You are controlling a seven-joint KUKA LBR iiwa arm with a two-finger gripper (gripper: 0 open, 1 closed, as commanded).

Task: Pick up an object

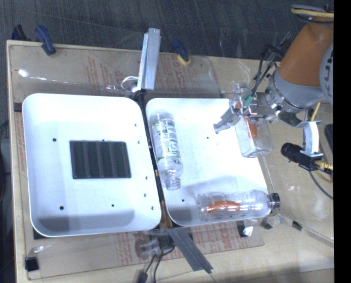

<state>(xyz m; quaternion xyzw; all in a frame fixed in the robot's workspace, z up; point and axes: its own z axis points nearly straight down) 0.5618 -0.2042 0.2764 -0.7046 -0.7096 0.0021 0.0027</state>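
We see the gripper (244, 112) clamped on a clear plastic bottle (250, 135) (something orange shows inside it), which hangs upright over the right bin's (190, 152) far right edge, off its floor.

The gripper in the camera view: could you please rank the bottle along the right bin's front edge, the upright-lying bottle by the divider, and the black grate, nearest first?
From the gripper:
1. Front-edge bottle, right bin's front.
2. Divider bottle, right bin's left side; close to the first.
3. Black grate, left bin.
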